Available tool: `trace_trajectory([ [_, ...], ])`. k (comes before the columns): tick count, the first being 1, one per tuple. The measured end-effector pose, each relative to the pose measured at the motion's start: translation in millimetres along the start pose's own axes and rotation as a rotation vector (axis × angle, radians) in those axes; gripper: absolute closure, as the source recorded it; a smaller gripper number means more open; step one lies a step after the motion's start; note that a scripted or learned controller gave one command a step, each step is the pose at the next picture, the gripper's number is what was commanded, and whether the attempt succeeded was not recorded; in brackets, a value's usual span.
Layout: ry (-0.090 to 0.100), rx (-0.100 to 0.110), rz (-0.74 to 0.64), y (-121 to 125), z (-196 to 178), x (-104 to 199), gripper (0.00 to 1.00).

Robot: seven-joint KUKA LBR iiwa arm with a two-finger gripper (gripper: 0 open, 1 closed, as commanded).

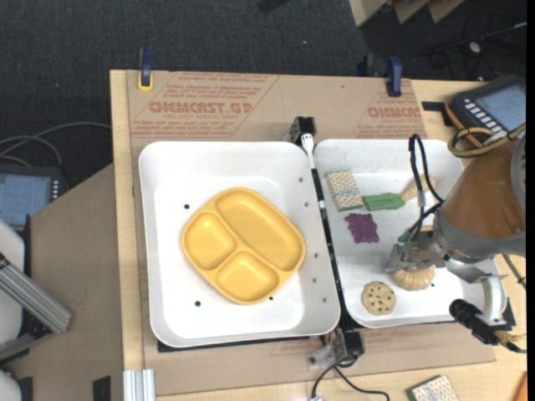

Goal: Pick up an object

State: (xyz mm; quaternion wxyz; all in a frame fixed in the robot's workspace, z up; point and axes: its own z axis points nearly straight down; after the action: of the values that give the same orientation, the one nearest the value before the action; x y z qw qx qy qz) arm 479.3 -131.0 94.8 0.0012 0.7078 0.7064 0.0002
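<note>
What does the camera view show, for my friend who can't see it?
A grey robot arm's gripper hangs low over a tan lump in the right bin, near a cookie and a purple piece. The left bin holds a yellow tray.

A robotics lab: a paper-covered wooden bench (251, 107) clamped at its far edge, 2 shallow white plastic bins (167, 224), trailing black cables (50, 136), a grey teach pendant (493, 111).

Dark carpet (67, 32), wood bench (209, 103)
</note>
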Motion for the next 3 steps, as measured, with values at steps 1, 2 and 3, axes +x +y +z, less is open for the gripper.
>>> trace_trajectory([
  [1,0.001,-0.015,-0.011,84,-96,49,1.0],
  [2,0.001,-0.004,-0.006,86,-122,78,1.0],
  [3,0.001,-0.003,-0.006,109,-126,106,1.0],
])
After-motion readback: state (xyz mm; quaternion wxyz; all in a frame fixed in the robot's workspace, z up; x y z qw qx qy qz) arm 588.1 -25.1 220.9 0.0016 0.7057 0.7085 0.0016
